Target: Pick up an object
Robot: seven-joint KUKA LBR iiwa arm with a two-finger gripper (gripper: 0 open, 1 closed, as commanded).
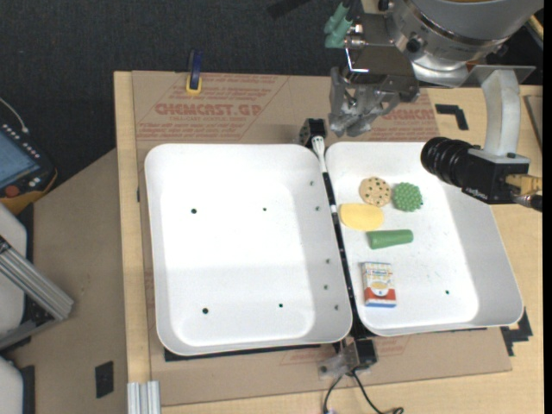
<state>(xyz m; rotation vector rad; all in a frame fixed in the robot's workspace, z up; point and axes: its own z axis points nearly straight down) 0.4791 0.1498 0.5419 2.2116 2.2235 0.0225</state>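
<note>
The right bin (466, 257) holds a round tan cookie (374, 190), a bumpy green ball (407, 197), a yellow lemon-like piece (360, 216), a green cylinder (390, 239) and a small red and white box (379, 284). My gripper (360, 115) hangs high over the back left corner of that bin, above the cardboard, well behind the cookie. Nothing shows between its fingers.
The left bin (172, 257) lies beside the right one, parted by a black hinge strip (331, 214). A black cylinder on a white bracket (466, 167) juts over the right bin's back right. A blue and yellow clamp (195, 74) stands at the cardboard's back edge.
</note>
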